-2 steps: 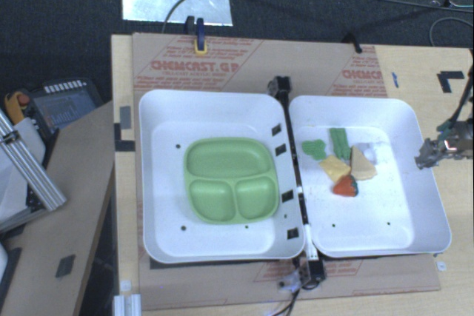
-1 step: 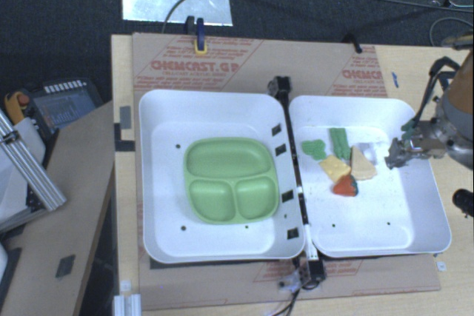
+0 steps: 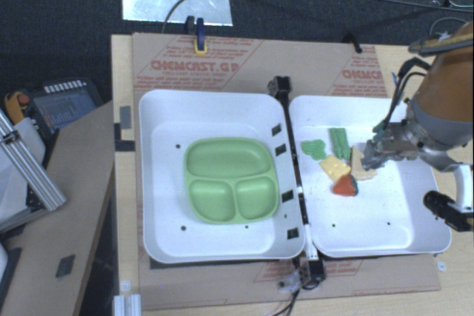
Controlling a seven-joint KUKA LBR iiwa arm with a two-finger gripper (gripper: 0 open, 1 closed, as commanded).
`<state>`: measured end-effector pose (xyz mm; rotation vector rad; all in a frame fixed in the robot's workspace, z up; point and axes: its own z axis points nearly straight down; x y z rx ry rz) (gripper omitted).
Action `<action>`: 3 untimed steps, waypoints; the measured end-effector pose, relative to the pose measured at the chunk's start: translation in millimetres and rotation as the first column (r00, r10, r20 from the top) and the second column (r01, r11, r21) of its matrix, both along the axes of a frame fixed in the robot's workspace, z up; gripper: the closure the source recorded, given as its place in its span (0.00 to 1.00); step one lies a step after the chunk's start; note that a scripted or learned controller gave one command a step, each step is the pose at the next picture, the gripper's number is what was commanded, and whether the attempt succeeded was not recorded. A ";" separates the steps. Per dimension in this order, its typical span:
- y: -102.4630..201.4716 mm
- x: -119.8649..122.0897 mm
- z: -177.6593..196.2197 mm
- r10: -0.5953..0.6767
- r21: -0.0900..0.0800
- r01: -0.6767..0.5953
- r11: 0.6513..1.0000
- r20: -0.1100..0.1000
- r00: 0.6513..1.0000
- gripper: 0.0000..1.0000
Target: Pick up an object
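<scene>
We see the gripper [image 3: 368, 157] low in the right bin [image 3: 385, 233] beside the toy food pieces [image 3: 335, 166]; we cannot tell its state.

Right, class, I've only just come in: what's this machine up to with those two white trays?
A grey robot arm with an orange band reaches in from the right, its gripper low over the right bin. Just beside it lie small toy foods: a yellow piece, a red piece, a green strip and a green lump. Nothing looks lifted yet. The left bin bears a green divided plate.
</scene>
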<state>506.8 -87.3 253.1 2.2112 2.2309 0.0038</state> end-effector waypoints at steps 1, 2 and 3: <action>57.2 -3.7 1.6 0.002 0.001 -0.002 1.000 0.000 1.000 1.00; 101.9 -5.7 -2.3 0.000 0.000 0.000 1.000 0.000 1.000 1.00; 152.2 -1.9 -2.0 0.001 0.000 -0.001 1.000 0.000 1.000 1.00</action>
